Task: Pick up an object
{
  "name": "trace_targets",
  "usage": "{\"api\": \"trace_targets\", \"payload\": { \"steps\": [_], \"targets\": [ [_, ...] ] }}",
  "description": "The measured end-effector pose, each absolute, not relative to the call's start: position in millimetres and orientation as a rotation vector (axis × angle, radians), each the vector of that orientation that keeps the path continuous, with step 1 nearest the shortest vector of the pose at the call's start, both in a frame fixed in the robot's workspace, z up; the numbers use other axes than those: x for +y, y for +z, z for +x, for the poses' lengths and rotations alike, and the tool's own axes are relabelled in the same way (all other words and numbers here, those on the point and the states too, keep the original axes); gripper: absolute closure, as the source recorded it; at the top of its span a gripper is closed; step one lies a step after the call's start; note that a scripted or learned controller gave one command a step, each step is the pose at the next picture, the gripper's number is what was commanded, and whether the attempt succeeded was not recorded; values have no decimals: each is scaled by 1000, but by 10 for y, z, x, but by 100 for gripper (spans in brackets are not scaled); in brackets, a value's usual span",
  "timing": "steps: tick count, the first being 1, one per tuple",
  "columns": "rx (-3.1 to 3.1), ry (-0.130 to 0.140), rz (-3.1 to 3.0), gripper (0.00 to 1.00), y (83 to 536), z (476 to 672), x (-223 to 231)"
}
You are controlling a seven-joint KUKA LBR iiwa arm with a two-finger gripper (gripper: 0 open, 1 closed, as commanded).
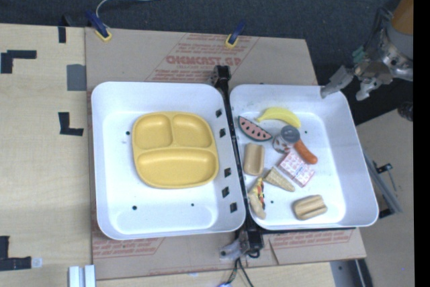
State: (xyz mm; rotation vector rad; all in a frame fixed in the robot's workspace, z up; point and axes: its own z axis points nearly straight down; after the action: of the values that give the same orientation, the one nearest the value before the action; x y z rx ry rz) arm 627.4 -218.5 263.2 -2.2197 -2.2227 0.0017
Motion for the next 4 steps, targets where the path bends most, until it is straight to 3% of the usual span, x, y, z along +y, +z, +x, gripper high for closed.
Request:
{"api": "trace_targets", "payload": {
  "steps": [1, 3, 4],
  "targets": [
    [-2226, -1, -2219, 0, 882, 6183, -2004],
    [-2225, -2, -2220, 0, 854, 6659, -1099],
    [-2218, 28, -2208, 100, 921, 6609, -1133]
  ]
}}
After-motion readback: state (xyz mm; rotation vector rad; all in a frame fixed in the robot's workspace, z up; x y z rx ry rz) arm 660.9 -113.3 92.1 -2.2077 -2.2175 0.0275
